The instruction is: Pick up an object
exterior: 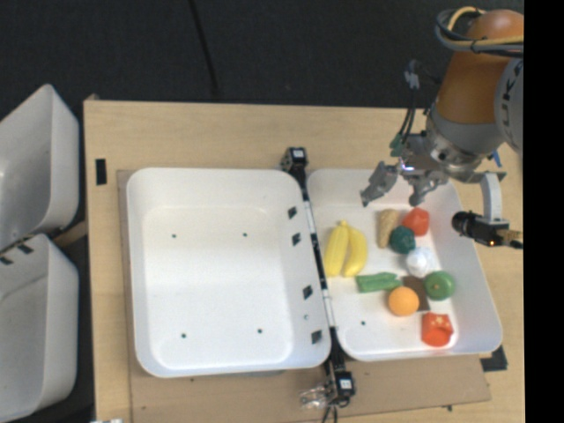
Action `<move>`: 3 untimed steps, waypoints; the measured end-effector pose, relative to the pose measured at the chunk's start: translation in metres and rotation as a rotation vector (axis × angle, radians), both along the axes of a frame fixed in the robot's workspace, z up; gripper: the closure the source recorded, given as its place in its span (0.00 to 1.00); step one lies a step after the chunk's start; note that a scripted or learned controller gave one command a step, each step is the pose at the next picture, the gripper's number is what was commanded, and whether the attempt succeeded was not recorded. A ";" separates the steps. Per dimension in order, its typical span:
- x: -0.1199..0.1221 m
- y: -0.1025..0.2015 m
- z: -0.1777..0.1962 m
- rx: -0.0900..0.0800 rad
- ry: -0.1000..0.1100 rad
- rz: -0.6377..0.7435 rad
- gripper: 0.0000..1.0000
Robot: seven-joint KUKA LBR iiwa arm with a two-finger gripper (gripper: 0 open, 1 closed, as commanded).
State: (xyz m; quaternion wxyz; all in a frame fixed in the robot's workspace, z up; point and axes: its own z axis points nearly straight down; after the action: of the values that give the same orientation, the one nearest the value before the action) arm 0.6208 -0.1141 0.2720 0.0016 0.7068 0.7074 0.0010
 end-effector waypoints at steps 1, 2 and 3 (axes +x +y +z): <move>-0.023 0.017 -0.124 0.002 0.012 -0.001 0.00; 0.050 0.051 -0.066 0.000 -0.011 0.006 0.00; 0.062 0.130 0.037 0.004 -0.013 0.010 0.00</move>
State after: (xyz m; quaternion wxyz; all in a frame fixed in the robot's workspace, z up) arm 0.6825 0.0159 0.3094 0.0050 0.7033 0.7109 0.0069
